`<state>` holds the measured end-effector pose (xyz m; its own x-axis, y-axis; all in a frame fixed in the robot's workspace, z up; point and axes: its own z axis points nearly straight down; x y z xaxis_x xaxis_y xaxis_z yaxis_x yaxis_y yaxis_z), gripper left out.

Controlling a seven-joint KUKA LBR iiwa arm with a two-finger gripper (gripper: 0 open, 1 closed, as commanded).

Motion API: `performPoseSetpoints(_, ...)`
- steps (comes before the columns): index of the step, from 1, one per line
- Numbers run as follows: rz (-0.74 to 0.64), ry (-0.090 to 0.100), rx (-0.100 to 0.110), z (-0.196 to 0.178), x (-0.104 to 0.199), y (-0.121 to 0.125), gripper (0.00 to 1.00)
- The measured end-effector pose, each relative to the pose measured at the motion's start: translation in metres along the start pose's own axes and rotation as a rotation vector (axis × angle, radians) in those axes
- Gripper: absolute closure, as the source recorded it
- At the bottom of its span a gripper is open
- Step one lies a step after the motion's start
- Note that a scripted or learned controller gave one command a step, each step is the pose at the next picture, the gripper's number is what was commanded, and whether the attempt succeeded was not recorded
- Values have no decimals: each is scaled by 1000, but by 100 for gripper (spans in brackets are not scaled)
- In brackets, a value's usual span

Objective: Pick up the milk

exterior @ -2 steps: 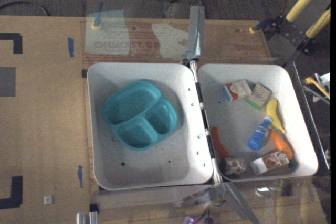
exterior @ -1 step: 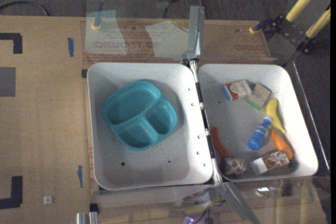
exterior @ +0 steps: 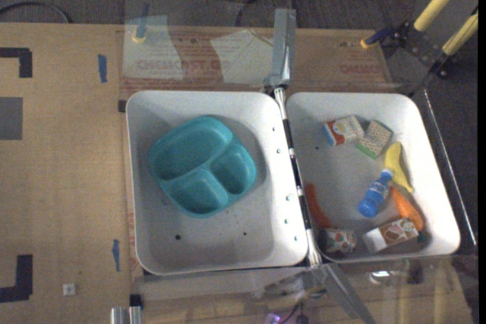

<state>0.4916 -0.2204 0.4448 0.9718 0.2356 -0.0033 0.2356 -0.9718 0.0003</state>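
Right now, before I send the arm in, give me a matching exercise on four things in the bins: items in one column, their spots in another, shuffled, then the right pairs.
Items:
1. teal divided plate
2. blue bottle
3. banana
4. carton with the red-brown side

Places:
A. right bin, by its near edge
B. left bin, alone
C. right bin, middle, just left of the carrot
D. right bin, above the bottle, towards the right wall

Pairs: 1-B, 2-C, 3-D, 4-A
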Motion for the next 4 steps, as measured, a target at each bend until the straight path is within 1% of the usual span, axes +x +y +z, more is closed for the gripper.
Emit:
performPoseSetpoints(1, 31, 1, 3, 72, -1, -5, 100)
performPoseSetpoints(2, 22, 2, 1, 10, -14, 3, 100)
performPoseSetpoints(3, 21, 2, 1, 10, -14, 2, 0)
performPoseSetpoints(4, -4, 1, 3, 177, -12, 0, 0)
